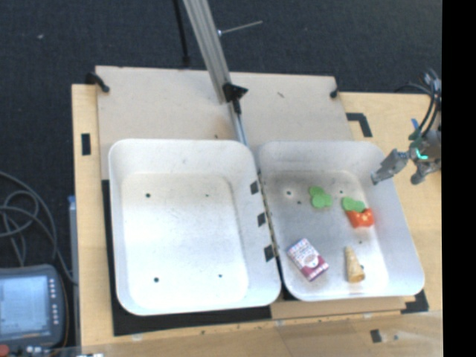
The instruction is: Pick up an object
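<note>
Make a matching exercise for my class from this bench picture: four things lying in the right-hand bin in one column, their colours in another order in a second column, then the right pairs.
Things
1. small carton
2. cone-shaped piece
3. round flat piece
4. strawberry-like toy

Colours
A. green all over
B. pink and white
C. red with a green top
D. tan

Pairs: 1-B, 2-D, 3-A, 4-C

All four lie in the right bin; the gripper is by that bin's far right rim, apart from them.
</note>
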